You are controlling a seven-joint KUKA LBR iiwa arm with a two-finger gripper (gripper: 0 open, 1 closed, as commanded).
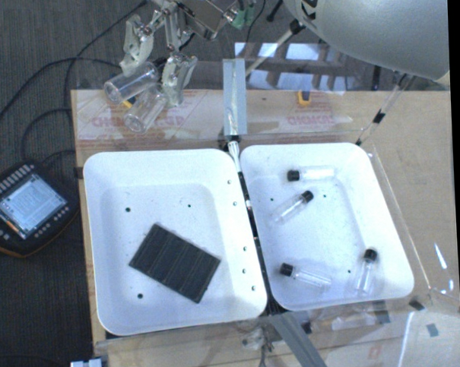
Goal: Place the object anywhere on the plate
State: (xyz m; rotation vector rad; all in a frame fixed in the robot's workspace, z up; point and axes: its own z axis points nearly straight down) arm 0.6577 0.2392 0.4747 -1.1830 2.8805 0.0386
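Observation:
My gripper (pixel 154 74) hangs high at the top left, above the bench edge beyond the left bin. It is shut on a clear glass vial (pixel 131 84), which lies slanted between the two pale fingers (pixel 177 73) and looks doubled through blur. The plate (pixel 174 263), a dark ribbed rectangle, lies flat and turned at an angle in the front half of the left bin (pixel 108 177), well below and in front of the gripper.
The right bin (pixel 383 210) holds several clear vials with black caps, such as one (pixel 309 173) at the back and one (pixel 303 275) at the front. A metal post (pixel 234 95) stands behind the seam between the bins. A handheld control pad (pixel 27 207) lies left of the bench.

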